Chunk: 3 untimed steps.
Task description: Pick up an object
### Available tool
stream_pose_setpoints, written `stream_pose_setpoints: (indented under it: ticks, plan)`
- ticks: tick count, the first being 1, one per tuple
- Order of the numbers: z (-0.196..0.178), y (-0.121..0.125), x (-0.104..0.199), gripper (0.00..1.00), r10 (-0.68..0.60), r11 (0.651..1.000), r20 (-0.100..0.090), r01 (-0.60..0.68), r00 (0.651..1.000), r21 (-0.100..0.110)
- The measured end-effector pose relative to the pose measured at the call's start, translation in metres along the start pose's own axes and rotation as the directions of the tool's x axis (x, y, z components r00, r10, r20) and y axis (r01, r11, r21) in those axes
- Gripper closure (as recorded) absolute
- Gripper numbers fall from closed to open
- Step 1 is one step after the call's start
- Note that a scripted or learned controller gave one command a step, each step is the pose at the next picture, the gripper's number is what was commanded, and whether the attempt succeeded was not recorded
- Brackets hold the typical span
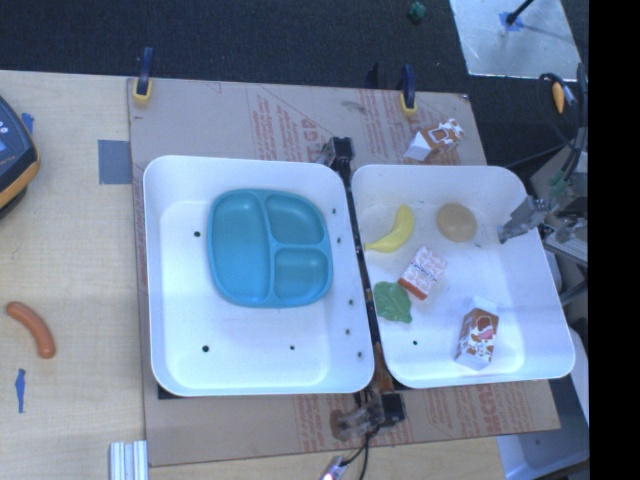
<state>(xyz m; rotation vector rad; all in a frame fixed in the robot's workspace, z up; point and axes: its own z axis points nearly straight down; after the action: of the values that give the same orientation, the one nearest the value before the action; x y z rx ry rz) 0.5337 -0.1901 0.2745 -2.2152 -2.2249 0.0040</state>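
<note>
Camera view: your hand (510,230) sits at the right rim of the right shallow white bin (545,298), low over the wall; can't tell if it's released or clenched, and nothing visibly sits in it. Candidates all lie in that bin: round tan cookie-like disc (457,221) is nearest, just left of the hand; yellow banana (393,230) further left near the divider; small red-and-white packet (424,272) mid-bin; green leafy piece (392,302) against the left wall; brown-and-white carton (478,336) near the front. I'd go for the carton or the packet: taller faces, free space all round. The disc is close but looks flat, likely to slip. Come in over the rim, then straight down, so you don't clip the wall. Avoid the green piece; the wall crowds it. Left white bin (170,268) holds a blue divided plastic plate (270,246), not worth reaching across. On the counter (70,268): an orange sausage (32,329) far left and a small carton (434,140) behind the right bin, both out of the way.
</note>
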Motion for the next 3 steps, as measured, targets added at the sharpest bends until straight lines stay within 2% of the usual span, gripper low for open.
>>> stream_pose_setpoints:
  ticks: [1,2,3]
  plan:
    - [0.090,0.047,-0.010,0.00,-0.003,1.000,0.001,0.003,1.000,0.002]
    - [0.169,0.107,0.044,0.00,-0.002,1.000,0.002,0.002,1.000,-0.005]
    - [0.183,0.064,0.074,0.00,0.000,1.000,0.001,0.000,1.000,0.001]
